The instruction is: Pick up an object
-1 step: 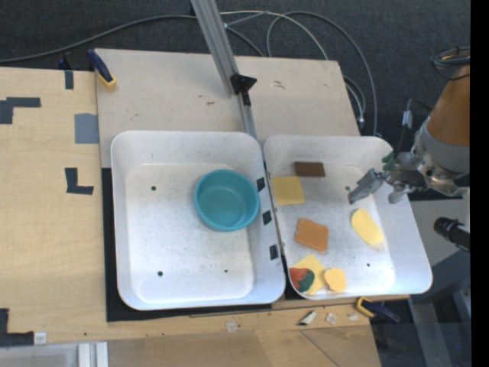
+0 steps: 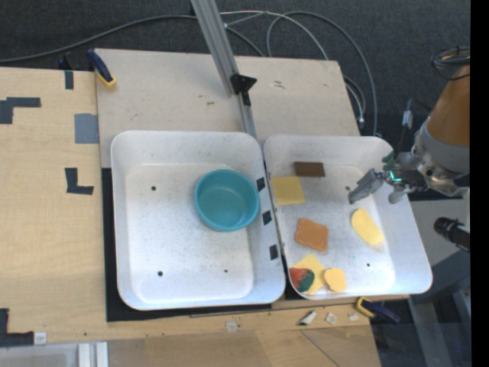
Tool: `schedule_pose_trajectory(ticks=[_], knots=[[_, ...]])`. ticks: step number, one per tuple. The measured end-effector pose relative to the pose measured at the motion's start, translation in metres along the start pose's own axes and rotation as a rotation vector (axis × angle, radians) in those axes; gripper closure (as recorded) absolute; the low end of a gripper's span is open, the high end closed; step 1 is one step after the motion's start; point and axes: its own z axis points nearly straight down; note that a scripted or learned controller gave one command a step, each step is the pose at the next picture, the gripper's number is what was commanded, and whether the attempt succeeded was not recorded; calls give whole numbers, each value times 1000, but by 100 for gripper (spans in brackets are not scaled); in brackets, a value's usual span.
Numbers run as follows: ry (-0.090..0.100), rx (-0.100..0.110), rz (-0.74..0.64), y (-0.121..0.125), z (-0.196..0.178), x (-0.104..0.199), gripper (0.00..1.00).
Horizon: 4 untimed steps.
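Observation:
My gripper hangs over the right part of the right bin, open, with nothing between its fingers. Just below it in the view lies a yellow oval piece, apart from the fingers. Further left in the same bin are a yellow square sponge, a small dark brown block and an orange-brown piece. At the bin's front lie a red, green and yellow object and a small orange-yellow round piece. A teal bowl stands upright in the left bin.
A slanted metal pole rises behind the bins, with a black clamp on it. Cables run across the dark floor behind the bench. A blue and yellow clip lies at the board's back left corner.

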Motion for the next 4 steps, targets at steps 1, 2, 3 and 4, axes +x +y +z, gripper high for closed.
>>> schedule_pose_trajectory(ticks=[1, 2, 3, 4], knots=[[1, 6, 1, -11, 56, 3, 0], [0, 5, 2, -12, 104, -5, 0], [-1, -5, 2, -10, 140, -6, 0], [-2, -8, 1, -9, 130, -5, 100]])
